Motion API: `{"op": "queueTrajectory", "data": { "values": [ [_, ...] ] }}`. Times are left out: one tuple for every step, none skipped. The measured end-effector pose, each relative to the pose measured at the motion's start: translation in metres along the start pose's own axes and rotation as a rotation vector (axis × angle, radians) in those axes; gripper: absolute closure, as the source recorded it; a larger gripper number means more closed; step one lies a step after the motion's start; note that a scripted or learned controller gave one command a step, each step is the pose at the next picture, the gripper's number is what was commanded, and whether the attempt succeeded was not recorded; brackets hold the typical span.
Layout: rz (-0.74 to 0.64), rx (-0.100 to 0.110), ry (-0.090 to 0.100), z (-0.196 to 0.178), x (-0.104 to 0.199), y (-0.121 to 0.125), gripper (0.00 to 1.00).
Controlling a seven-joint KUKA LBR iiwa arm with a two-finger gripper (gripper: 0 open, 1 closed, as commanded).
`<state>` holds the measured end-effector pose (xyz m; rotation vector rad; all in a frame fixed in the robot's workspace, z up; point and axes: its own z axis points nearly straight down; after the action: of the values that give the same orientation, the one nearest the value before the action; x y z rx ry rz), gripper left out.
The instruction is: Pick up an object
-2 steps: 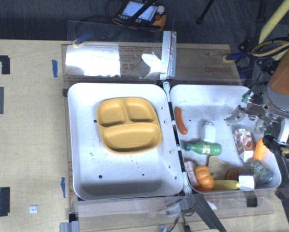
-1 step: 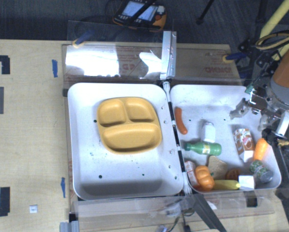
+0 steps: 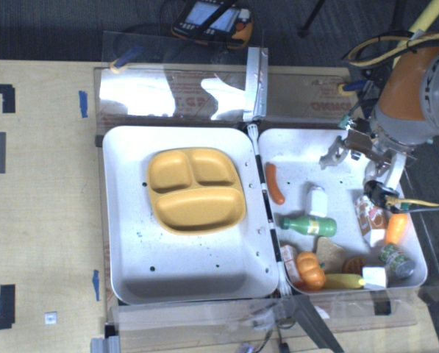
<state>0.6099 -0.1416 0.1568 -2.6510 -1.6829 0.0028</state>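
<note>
Claw point(image 3: 343, 151) hangs above the right bin point(image 3: 296, 160), spread or closed I cannot tell; I'd centre it over the green bottle point(image 3: 311, 226) before descending.

A robotics lab: a grey-and-orange robot arm point(image 3: 409, 87) over a wooden bench point(image 3: 43, 197) with two white bins point(image 3: 123, 259), blue tape strips point(image 3: 82, 103), and a control pendant point(image 3: 210, 19) beyond its far edge.

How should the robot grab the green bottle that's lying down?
Grip the green bottle around its middle, coming straight down from above. It lies on its side, pointing left to right, so squeezing across its narrow round body should fit best.
</note>
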Motion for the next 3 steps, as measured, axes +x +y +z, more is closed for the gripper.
{"op": "queueTrajectory", "data": {
  "values": [
    [0.045, -0.001, 0.002, 0.053, -0.038, -0.013, 0.00],
    [-0.211, -0.021, 0.023, 0.065, -0.060, -0.041, 0.00],
    [-0.255, -0.013, 0.003, 0.071, -0.063, -0.095, 0.00]
  ]
}}
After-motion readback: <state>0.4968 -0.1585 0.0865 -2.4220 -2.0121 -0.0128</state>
